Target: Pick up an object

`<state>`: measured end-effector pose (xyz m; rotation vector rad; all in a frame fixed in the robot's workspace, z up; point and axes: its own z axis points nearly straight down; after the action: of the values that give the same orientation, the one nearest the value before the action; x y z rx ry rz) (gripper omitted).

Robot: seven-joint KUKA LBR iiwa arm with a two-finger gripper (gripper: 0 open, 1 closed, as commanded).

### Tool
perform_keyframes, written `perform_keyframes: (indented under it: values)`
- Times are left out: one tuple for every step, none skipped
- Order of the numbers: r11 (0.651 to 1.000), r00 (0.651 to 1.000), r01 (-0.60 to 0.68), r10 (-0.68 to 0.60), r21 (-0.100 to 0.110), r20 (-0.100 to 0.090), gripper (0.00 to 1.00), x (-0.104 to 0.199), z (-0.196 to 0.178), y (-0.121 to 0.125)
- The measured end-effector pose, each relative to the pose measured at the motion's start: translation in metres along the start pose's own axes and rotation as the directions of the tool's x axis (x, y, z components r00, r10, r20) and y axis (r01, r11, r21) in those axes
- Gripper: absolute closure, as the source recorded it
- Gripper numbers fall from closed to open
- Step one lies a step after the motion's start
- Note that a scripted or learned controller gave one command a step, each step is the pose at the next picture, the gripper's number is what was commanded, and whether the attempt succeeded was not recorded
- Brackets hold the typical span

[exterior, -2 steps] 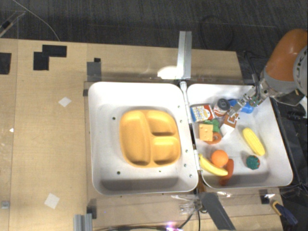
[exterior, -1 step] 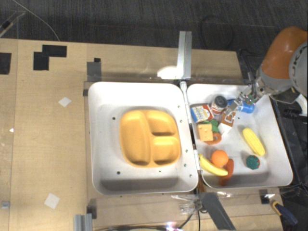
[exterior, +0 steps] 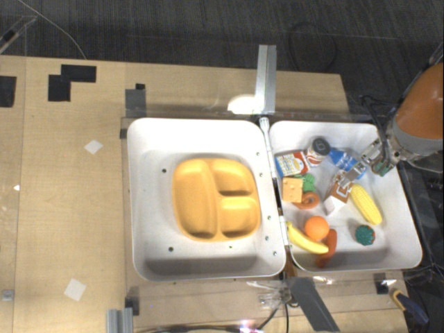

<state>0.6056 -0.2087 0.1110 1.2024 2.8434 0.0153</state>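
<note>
No legible text or labels on any item

Right bin (exterior: 409,248): the gripper (exterior: 352,174) sits low among crowded items. Corn cob (exterior: 365,205) lies just below it, blue packet (exterior: 341,159) just beside it on the far side, cheese block (exterior: 293,189) and orange (exterior: 316,227) beyond toward the divider. Bare floor remains near the green ball (exterior: 365,235). Left bin (exterior: 142,186): the yellow tray (exterior: 211,197) occupies the centre; margins around it are clear.
</note>
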Motion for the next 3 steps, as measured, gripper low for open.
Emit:
perform_keyframes:
  values:
    - [0.954, 0.954, -0.299, 0.300, 0.015, -0.022, 0.00, 0.036, 0.015, 0.104]
    - [0.956, 0.956, -0.292, 0.292, 0.018, -0.019, 1.00, 0.034, 0.002, 0.104]
    - [0.957, 0.957, -0.291, 0.291, 0.014, -0.017, 0.00, 0.033, 0.001, 0.105]
